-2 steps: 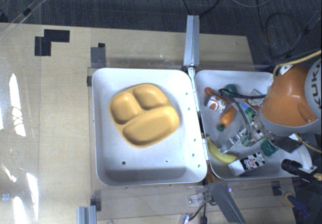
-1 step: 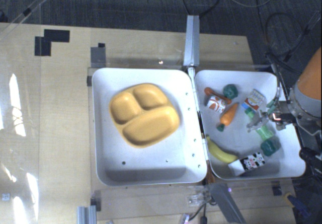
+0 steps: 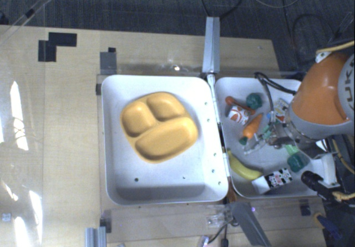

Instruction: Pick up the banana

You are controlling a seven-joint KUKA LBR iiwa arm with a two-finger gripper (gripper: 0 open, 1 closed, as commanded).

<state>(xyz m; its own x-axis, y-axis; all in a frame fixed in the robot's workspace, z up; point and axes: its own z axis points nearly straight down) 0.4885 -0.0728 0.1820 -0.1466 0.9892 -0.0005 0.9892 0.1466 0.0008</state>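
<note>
The banana (image 3: 244, 167) is yellow and lies along the front left wall of the right bin (image 3: 265, 190). My gripper (image 3: 270, 133) hangs over the middle of that bin, up and to the right of the banana and apart from it. It sits right beside an orange carrot (image 3: 252, 126). The grey arm with its orange band (image 3: 320, 97) comes in from the right and hides the bin's right side.
The right bin also holds a red and white can (image 3: 237, 114), a teal object (image 3: 254, 100), a green object (image 3: 297, 161) and a black and white box (image 3: 277, 178). In the left bin (image 3: 116, 185) is a yellow divided plate (image 3: 159, 126). A metal post (image 3: 211, 46) stands behind the bins.
</note>
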